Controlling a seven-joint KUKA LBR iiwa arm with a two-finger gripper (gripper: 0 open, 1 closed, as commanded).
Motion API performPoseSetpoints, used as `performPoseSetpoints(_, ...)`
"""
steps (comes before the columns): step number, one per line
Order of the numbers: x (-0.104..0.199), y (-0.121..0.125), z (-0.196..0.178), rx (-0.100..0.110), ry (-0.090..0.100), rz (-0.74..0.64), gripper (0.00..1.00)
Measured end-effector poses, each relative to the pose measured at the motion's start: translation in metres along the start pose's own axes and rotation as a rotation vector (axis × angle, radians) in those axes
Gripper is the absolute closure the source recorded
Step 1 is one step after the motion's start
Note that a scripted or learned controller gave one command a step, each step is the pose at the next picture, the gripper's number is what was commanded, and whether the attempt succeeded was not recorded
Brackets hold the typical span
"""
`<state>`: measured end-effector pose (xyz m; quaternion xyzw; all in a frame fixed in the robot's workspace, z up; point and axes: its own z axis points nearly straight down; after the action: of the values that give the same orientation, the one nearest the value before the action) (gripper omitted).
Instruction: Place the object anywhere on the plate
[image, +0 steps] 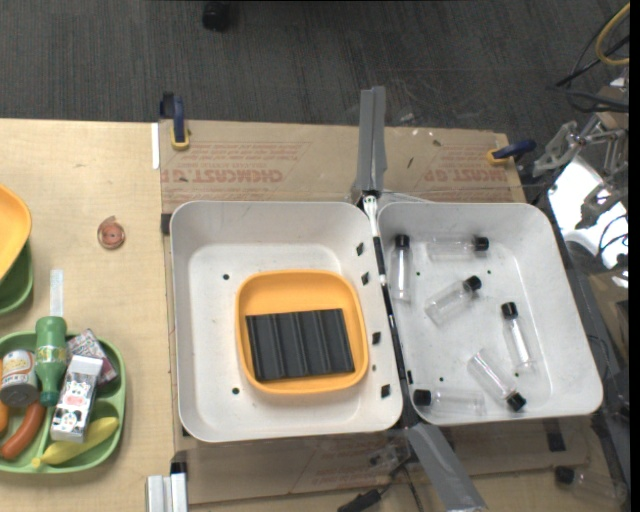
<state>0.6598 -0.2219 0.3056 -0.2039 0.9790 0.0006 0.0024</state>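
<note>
At three o'clock, past the right bin's (560, 250) outer rim, we see grey and white arm hardware (588, 195), too cluttered for us to make out the pincer; we cannot tell how far open it is or whether it has hold of anything. Inside that white bin six clear vials with black caps lie scattered: one (401, 268) along the nine o'clock wall, one (455, 243) near twelve, one (452, 298) at centre, one (514, 336) toward four, and two (494, 380) (447, 400) near six. Just beside it at nine o'clock, the left bin (200, 300) holds an orange plate (298, 285) bearing a black ribbed insert (300, 343).
</note>
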Motion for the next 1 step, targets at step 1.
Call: performPoseSetpoints(1,-0.0002,0.0005,0.0257,-0.001,0.0,-0.327,0.0)
